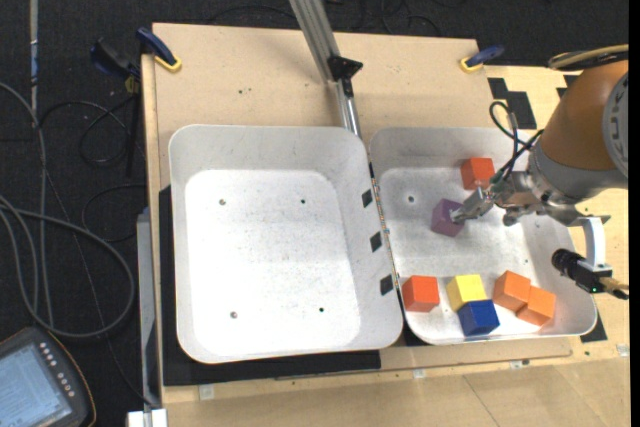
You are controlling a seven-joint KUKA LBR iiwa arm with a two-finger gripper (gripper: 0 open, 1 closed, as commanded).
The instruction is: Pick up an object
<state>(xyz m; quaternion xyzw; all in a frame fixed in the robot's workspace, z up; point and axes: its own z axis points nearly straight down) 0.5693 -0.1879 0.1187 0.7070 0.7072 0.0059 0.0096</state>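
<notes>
pincer (468,209) touching purple block (446,217), block tilted, right bin (420,177)

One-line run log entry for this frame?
end effector at purple block | right bin | grasp unconfirmed | six other blocks in bin

purple block (445,217), blue block (479,317), yellow block (465,290)

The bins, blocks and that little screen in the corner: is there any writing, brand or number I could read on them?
None can be read.
The screen at the lower left glows, but its content is too small and blurred.
The white bins, coloured blocks and the arm bear no legible marks.
</notes>
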